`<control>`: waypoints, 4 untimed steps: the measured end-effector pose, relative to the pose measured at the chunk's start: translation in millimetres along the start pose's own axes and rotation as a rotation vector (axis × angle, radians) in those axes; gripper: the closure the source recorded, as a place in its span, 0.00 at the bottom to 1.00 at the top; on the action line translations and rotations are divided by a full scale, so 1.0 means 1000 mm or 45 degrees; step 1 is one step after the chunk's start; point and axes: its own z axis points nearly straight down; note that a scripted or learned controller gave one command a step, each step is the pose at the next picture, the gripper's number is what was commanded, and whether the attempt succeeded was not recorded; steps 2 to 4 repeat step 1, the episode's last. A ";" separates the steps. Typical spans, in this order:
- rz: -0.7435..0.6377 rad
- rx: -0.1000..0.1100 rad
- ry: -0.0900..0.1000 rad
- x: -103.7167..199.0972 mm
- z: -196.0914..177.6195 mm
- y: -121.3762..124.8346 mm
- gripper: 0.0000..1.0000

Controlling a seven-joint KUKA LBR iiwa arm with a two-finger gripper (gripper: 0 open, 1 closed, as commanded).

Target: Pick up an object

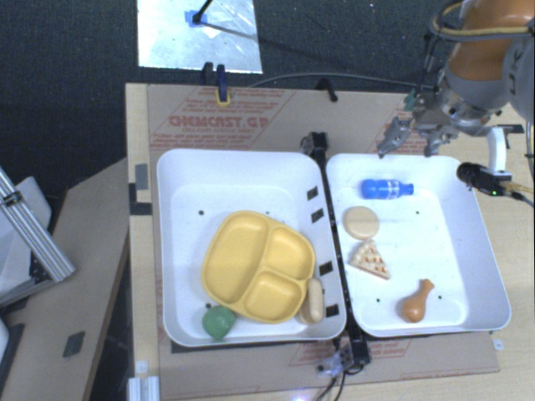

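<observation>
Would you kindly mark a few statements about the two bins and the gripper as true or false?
1. The blue bottle lies in the right bin. True.
2. The yellow divided plate sits in the right bin. False: it is in the left bin.
3. The gripper holds the drumstick. False: it hangs open over the right bin's far rim, nothing between its fingers.
4. The green ball lies beside the plate's near edge. True.

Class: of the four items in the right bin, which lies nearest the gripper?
The blue plastic bottle, lying on its side at the bin's far end, just below the gripper.
</observation>
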 end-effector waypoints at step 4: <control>-0.002 -0.015 -0.001 0.000 -0.008 0.002 0.00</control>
